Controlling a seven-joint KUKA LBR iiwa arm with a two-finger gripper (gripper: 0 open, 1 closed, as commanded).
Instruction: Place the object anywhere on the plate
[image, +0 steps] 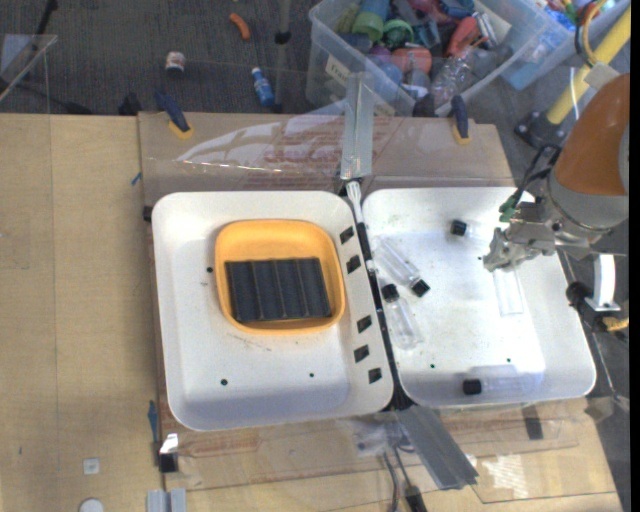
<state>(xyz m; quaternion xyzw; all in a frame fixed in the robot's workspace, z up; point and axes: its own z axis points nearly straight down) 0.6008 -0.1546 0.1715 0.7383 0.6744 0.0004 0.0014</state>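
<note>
A yellow plate (232, 243) lies in the left bin (185, 330), and a dark ridged slab (278, 289) covers most of it. In the right bin (545, 340), two clear tubes with black caps (402, 270) (403, 322) lie near the divider. A flat clear piece (509, 296) lies further right. My gripper (497, 258) hangs over the right bin's upper right part, just above and left of that clear piece. I see nothing held in it.
A small black piece (458, 228) sits near the right bin's back, and another black piece (472, 385) rests at its front rim. Behind the bins stands a clear tub of coloured objects (430, 40). Black clips (360, 295) line the divider.
</note>
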